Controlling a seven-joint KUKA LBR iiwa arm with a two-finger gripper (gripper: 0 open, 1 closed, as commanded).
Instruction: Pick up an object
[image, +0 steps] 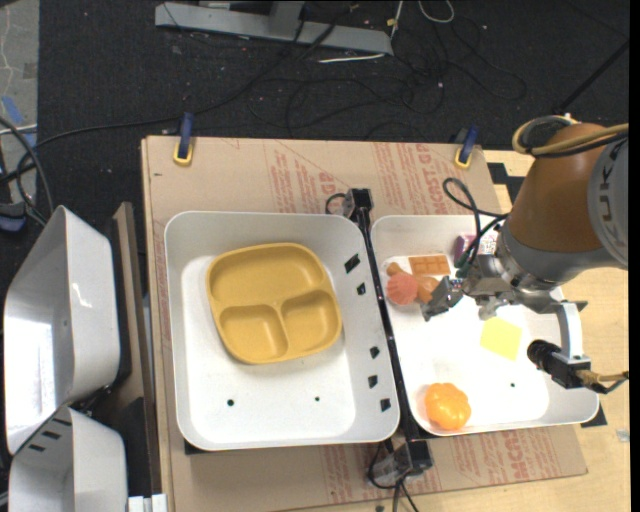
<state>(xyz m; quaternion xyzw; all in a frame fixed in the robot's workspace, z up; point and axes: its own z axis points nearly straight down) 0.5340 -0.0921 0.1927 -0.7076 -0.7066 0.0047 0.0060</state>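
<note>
Yellow divided plate (272, 301) in left bin (190, 330)

bench (300, 165) | cardboard-topped | two white bins (190, 330) side by side

A brown board (300, 165) tops the bench; black cables (300, 95) trail across dark floor (90, 70) at twelve o'clock.

Left of my gripper sat a white bin (190, 330), beneath it a cardboard sheet (260, 165), two clamps (183, 150) at its far edge, cables (300, 90) beyond.
</note>
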